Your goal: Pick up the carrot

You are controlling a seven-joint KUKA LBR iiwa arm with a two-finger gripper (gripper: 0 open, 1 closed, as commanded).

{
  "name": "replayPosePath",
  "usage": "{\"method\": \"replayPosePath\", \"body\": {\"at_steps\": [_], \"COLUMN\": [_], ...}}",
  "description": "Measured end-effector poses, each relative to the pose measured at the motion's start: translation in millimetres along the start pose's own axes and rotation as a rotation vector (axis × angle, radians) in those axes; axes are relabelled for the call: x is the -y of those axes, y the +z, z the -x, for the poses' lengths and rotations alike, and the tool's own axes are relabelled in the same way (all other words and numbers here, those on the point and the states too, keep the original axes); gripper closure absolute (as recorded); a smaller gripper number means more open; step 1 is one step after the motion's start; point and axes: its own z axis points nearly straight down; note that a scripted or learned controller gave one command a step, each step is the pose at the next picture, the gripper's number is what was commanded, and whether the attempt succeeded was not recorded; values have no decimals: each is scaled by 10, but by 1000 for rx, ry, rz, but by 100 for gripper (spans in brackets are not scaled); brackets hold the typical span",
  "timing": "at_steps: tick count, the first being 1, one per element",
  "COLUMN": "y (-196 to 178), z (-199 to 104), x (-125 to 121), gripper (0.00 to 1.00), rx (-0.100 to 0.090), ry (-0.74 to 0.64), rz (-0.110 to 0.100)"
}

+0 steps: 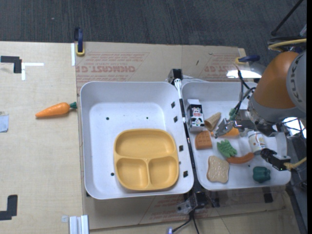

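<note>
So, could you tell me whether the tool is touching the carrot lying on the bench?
Apart. The camera view shows the carrot left of both bins, while the tool is over the right bin, far across.

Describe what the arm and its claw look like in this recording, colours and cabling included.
The arm is a rounded grey body with a broad, glossy orange band above the wrist. Thin black cables run beside it, and a yellow cable loops past its upper edge. The claw is a small metallic grey piece with slim fingers, mounted below a grey wrist section.
</note>
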Motion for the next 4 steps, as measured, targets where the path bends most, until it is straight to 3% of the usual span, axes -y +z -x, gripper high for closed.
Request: {"method": "replayPosePath", "body": {"at_steps": [1,2,3,4], "y": [233,229,125,184], "z": [-237,356,346,-9], "x": [-293,-513,-527,94], "gripper": [0,0,100,100], "rx": [3,3,4,3], "ry": [66,323,315,391], "rz": [9,17,19,27]}}
